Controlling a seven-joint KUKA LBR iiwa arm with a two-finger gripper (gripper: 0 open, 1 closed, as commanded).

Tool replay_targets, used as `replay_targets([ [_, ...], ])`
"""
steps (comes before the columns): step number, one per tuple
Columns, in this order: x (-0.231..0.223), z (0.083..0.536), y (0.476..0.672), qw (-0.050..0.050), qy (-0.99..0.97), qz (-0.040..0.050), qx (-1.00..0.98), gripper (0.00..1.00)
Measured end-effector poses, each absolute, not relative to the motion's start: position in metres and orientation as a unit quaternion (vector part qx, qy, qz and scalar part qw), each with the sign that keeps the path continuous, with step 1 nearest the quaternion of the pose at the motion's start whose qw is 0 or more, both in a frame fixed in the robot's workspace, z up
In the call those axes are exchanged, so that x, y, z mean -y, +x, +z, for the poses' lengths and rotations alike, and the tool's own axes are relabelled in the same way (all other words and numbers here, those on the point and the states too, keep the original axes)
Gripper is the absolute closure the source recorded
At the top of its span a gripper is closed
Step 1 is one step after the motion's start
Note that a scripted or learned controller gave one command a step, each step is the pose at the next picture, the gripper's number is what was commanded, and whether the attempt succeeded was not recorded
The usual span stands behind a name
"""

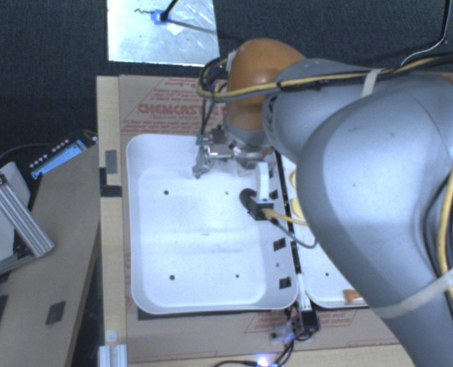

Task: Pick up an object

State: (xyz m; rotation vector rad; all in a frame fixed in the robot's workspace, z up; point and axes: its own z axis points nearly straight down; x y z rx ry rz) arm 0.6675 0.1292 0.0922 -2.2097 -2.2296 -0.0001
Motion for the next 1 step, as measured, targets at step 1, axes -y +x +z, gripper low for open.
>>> replay_targets([
  [1, -0.1911, 0.0844, 0.6646, 0.001, -0.704, -0.0017, 0.710, 0.00],
])
